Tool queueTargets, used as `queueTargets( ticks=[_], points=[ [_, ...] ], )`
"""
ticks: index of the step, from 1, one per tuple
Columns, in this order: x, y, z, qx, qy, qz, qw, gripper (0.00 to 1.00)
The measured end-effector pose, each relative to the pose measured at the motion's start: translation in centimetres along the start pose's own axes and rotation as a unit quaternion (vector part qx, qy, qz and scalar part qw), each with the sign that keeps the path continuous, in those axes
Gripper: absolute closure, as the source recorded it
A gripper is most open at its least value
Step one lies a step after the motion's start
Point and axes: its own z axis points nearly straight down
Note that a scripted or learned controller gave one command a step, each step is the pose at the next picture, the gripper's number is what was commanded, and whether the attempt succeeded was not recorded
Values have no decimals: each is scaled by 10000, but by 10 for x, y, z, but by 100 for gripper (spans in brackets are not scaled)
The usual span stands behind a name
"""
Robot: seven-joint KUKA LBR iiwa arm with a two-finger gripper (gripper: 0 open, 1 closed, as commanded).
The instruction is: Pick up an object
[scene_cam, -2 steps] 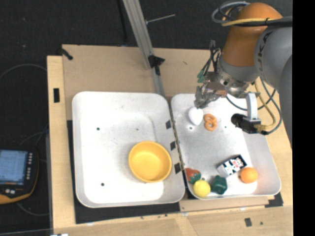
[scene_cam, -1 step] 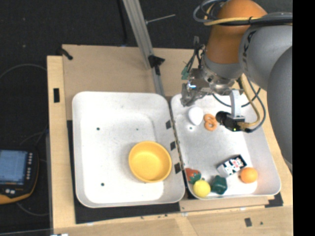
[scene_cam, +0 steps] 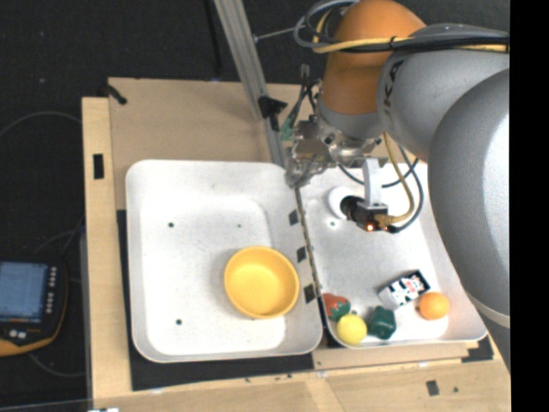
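Brown worktop (scene_cam: 171,127) holds two white bins side by side. Right bin (scene_cam: 412,256) has the small things along its lower edge: a yellow ball (scene_cam: 351,329), a green block (scene_cam: 382,323), a red piece (scene_cam: 334,303), an orange ball (scene_cam: 433,305) and a black and white block (scene_cam: 403,288). Left bin (scene_cam: 171,256) holds a yellow bowl (scene_cam: 261,281). Up in the middle right, the hand (scene_cam: 302,166) hangs over the bins' shared edge, well apart from the small things; I cannot tell how it is set.

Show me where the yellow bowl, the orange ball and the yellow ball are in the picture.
yellow bowl (scene_cam: 261,281), camera view, on the inside bottom of the bowl.
orange ball (scene_cam: 433,305), camera view, on the middle of the ball.
yellow ball (scene_cam: 351,329), camera view, on the top of the ball.
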Motion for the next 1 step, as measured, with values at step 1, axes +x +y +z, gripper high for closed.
queueTargets(
  ticks=[1],
  points=[
    [46,-2,1,-7,4,-17,10000,100]
  ],
)
